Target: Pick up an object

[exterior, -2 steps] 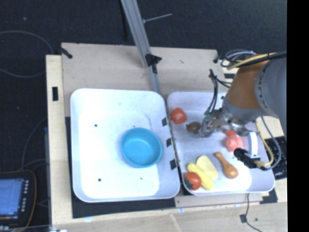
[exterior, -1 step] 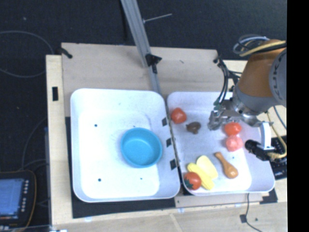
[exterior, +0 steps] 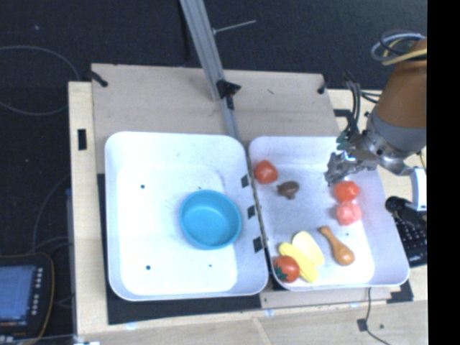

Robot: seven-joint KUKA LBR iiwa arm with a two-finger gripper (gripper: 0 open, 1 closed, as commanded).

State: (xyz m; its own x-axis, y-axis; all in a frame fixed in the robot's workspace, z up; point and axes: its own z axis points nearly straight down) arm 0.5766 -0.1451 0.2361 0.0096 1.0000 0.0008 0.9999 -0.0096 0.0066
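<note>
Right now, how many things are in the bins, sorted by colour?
Red: 3, at
Pink: 1
Brown: 1
Yellow: 1
Orange-tan: 1
Blue: 1, a bowl
Total: 8

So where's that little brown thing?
The brown piece lies in the right bin, toward its left side, just right of and below a red tomato, apart from it and left of the gripper.
</note>
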